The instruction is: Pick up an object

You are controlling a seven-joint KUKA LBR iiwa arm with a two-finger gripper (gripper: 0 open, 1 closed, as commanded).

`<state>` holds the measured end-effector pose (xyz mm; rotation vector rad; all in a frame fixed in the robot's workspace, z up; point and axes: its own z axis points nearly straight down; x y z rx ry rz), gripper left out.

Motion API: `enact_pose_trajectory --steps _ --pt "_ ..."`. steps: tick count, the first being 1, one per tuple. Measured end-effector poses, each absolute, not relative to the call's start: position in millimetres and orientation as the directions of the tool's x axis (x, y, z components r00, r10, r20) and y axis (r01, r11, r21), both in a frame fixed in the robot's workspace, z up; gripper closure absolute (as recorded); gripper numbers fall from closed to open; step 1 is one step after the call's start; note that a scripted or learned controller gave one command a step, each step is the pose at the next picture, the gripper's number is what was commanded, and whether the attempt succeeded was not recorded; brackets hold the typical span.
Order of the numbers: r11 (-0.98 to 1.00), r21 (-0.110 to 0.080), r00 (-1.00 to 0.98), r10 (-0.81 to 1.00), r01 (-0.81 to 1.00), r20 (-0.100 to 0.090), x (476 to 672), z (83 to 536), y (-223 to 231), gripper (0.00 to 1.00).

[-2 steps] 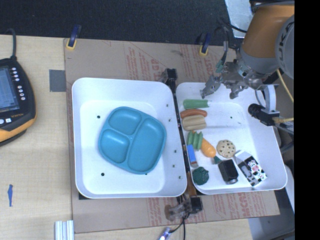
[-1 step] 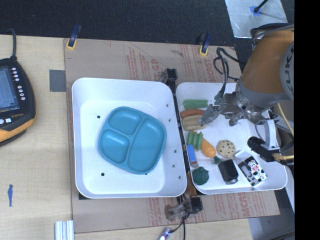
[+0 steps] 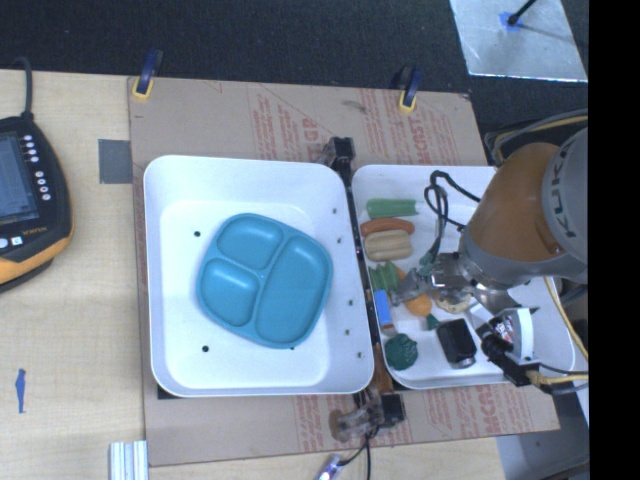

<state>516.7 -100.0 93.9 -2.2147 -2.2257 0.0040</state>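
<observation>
The arm (image 3: 525, 213) reaches in from the right, over the right bin (image 3: 565, 353). The left bin (image 3: 170, 268) holds a blue divided plate (image 3: 265, 280). The gripper (image 3: 437, 286) is low among the small toys: a hot dog (image 3: 388, 240), a green piece (image 3: 390, 207), a dark green piece (image 3: 402, 349), a black object (image 3: 457, 341). How the gripper stands, I cannot tell.

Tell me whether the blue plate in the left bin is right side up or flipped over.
Right side up. The blue plate lies flat in the left bin with its three hollow sections facing up.
</observation>
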Motion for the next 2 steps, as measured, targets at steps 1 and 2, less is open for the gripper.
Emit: enact_pose_trajectory --steps 1,2 --pt "0.007 -0.002 -0.007 1.0 1.0 -0.004 517.7 104.7 -102.1 1.0" --pt "0.005 -0.001 -0.005 1.0 1.0 0.0 539.6 227.8 -43.3 1.0"
